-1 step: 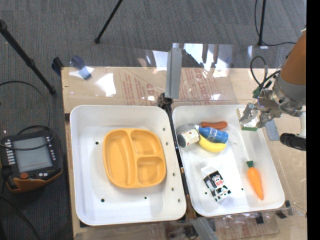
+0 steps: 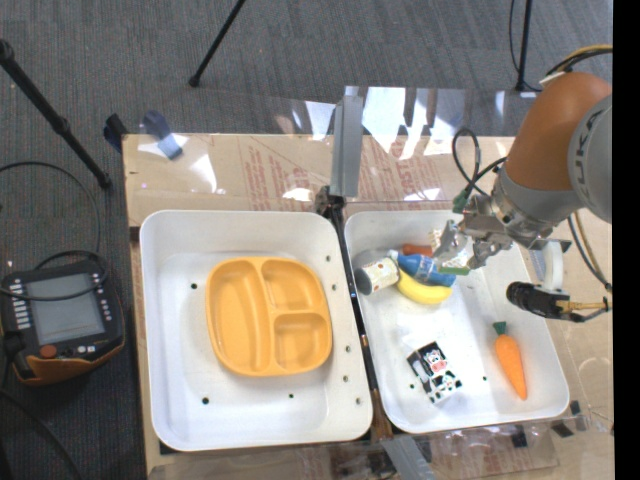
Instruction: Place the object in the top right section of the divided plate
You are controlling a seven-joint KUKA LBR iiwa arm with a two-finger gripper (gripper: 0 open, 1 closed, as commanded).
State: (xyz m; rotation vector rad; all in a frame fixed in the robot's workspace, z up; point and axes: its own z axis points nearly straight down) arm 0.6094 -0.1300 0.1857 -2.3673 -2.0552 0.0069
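Note:
The yellow divided plate [image 2: 268, 316] lies in the left bin [image 2: 180, 408], with one long section on its left and two smaller ones on its right. My gripper [image 2: 455, 252] hangs low over the back of the right bin [image 2: 545, 408]. It is just above a cluster made of a yellow banana [image 2: 424, 290], a blue object [image 2: 420, 267] and a small grey can [image 2: 376, 273]. Something small and greenish shows at the gripper's tip, and I cannot make out what it is or whether it is held.
A black-and-white cow-patterned carton [image 2: 435, 372] lies at the front of the right bin, and an orange carrot [image 2: 511, 364] lies near its right wall. A black cylinder [image 2: 535, 299] juts out by the arm. A teach pendant [image 2: 60, 318] sits on the floor at left.

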